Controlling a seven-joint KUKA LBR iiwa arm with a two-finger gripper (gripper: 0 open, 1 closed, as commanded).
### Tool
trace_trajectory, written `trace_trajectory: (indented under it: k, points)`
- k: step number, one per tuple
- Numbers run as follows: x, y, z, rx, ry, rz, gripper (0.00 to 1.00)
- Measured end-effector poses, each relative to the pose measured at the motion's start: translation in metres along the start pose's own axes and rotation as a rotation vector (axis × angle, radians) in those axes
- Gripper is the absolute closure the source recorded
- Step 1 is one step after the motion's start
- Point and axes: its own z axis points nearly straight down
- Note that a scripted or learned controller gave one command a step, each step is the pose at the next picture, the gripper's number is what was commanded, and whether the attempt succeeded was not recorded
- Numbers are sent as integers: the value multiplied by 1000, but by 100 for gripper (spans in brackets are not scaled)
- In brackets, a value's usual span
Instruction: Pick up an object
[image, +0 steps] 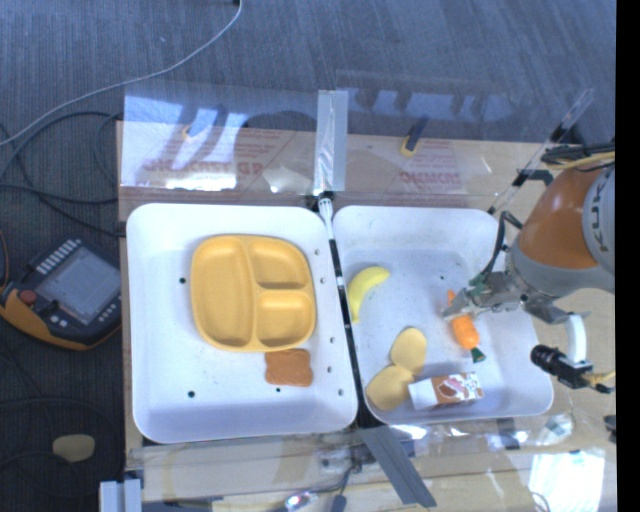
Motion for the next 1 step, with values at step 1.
trace_trajectory:
  k: [1]
  points:
    - [60, -44, -149, 18, 5, -39, 100]
